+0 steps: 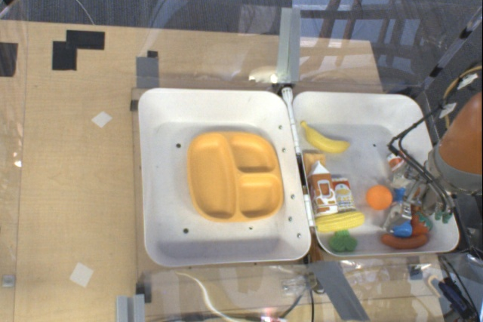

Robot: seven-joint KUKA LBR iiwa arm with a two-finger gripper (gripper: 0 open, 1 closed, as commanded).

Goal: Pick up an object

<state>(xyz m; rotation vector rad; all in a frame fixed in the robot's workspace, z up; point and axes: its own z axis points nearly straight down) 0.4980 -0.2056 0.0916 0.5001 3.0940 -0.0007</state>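
Red and long, the sausage-like toy [404,240] lies just below your gripper [404,209], whose grip state I cannot tell, so descend straight and avoid nudging the orange ball [379,197] beside it.

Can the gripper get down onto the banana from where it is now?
Probably yes. The banana lies alone near the right bin's far-left corner, with bare floor around it and nothing on top. The gripper is low on the bin's right side, so it would have to cross over the orange.
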